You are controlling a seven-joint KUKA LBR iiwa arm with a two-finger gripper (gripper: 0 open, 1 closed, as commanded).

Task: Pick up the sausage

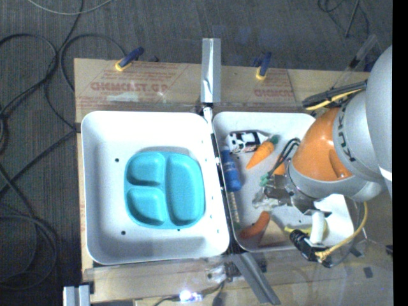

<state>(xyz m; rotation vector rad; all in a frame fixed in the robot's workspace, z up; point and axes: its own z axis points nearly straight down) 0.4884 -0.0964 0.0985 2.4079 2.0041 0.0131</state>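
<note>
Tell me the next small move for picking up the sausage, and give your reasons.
Probably shift the hand toward the near edge of the right bin and lower it over the sausage. The reddish-brown sausage lies at the bin's near-left corner, while the hand sits above the middle of the bin, closer to the carrot and the blue object along the left wall. Nothing is visibly held.

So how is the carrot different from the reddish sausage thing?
The carrot is bright orange with a green tip; the sausage is darker, reddish-brown with no green. The carrot lies toward the far end of the right bin, in plain sight; the sausage lies by the near wall, partly under the arm. Both are long, thin and lying slantwise.
</note>
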